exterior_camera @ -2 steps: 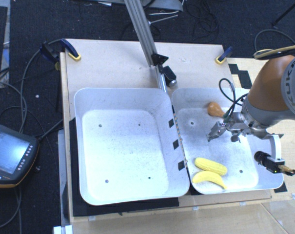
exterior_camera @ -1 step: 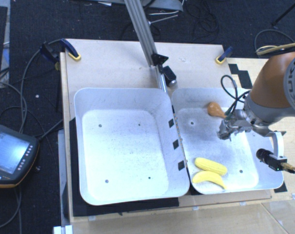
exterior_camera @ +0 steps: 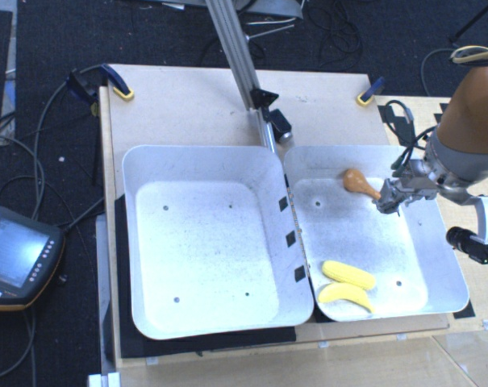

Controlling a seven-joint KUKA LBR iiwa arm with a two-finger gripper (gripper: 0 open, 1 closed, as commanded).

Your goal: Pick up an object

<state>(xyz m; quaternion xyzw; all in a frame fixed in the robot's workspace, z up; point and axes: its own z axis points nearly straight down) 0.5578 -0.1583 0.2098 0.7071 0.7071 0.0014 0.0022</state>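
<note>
Pear-shaped brown object [exterior_camera: 358, 181] in right bin [exterior_camera: 437, 256], stem end hidden by gripper [exterior_camera: 387, 202]; can't tell fingers' state, too dark and small; two bananas [exterior_camera: 348, 284] near front rim

A robotics lab: teach pendant [exterior_camera: 18, 256], loose cables [exterior_camera: 34, 143], clamped bench [exterior_camera: 227, 107]

pale wooden bench [exterior_camera: 187, 107] sitting on dark carpet [exterior_camera: 50, 22] with black cables [exterior_camera: 18, 147] snaking all over, a handheld control screen [exterior_camera: 18, 256] lying off to the left, yellow clamps [exterior_camera: 123, 93] on the bench's back corners, and a slanted metal pole [exterior_camera: 235, 43]
</note>
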